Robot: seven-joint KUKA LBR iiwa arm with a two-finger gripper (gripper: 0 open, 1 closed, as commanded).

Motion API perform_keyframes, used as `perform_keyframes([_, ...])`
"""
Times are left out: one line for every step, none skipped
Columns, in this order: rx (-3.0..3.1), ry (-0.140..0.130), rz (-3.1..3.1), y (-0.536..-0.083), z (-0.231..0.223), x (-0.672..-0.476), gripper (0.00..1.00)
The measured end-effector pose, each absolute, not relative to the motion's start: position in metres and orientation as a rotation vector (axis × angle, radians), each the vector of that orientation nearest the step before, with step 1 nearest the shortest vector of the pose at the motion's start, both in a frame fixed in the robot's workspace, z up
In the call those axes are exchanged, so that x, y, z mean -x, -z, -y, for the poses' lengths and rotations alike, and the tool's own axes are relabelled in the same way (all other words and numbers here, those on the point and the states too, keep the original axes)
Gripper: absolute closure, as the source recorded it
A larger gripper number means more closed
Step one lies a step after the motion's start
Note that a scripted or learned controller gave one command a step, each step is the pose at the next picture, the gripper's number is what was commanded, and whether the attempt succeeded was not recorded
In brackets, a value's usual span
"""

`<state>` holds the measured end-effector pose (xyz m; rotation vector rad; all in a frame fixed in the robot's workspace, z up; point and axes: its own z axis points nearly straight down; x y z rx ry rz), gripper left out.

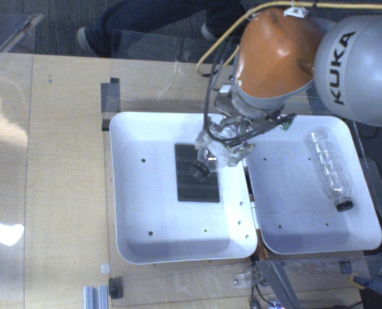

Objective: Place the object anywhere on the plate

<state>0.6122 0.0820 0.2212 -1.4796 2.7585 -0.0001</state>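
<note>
Hovering over the black plate [197, 174], the end effector [209, 159].

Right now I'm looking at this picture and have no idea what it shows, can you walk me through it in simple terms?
This is one camera fixed above a wooden bench, looking down at a slant. The big grey and orange thing is a robot arm reaching in from the right. At its tip is its hand, which hovers over a flat dark plate lying in the left bin, one of two shallow white trays. The right bin holds a clear plastic bottle with a dark cap, lying on its side. I cannot tell whether the hand is holding anything.
</note>
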Motion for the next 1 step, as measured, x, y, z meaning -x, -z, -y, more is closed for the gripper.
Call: perform_keyframes([1.42,0.002,-2.789,-0.2901,-0.0602,-0.5925,1.0])
